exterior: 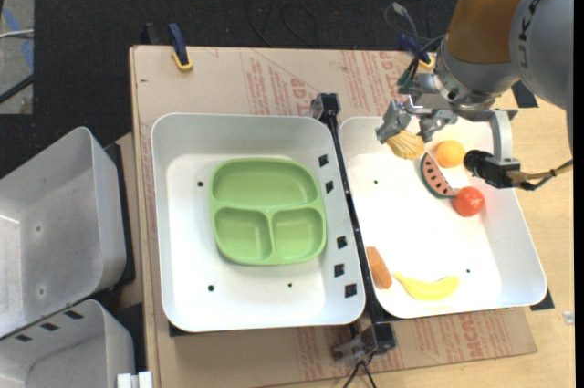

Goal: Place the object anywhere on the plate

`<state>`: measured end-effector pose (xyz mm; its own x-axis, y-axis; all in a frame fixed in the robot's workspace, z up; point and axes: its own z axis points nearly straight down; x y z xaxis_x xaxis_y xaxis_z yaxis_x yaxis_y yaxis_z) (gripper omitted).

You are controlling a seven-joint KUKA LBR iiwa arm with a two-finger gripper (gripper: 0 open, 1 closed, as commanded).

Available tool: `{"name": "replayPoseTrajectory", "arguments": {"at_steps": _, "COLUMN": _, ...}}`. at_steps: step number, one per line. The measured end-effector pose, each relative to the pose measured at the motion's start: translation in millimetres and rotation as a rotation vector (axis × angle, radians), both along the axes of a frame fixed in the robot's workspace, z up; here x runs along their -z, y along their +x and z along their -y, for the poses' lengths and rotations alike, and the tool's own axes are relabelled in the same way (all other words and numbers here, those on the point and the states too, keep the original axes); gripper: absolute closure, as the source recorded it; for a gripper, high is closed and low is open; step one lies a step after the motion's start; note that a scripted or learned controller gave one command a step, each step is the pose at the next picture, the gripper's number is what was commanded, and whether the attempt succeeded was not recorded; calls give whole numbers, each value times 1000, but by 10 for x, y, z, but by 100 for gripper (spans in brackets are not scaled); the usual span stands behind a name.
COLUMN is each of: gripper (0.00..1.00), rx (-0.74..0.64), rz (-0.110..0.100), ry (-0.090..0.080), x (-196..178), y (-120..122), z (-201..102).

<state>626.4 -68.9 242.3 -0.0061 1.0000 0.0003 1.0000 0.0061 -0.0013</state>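
The green three-compartment plate (268,210) lies in the middle of the left bin (173,194). My gripper (405,131) hangs over the back left corner of the right bin (511,258), well to the right of the plate. A small tan, bread-like object (406,145) sits between its fingertips, and the fingers are closed around its top. It seems to be raised slightly off the bin floor.
The right bin also holds an orange (449,152), a watermelon slice (435,176), a red tomato (468,201), a carrot-like piece (378,267) and a banana (427,287). A ridge with black clips (339,194) divides the bins. Grey tubs (55,213) stand at the left.
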Motion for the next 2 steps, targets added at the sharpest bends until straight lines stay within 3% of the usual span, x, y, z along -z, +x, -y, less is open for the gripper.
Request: {"name": "replayPoseTrajectory", "arguments": {"at_steps": 2, "gripper": 100, "rx": 0, "rz": -2, "ry": 0, "x": 37, "y": -396, "z": -948}}
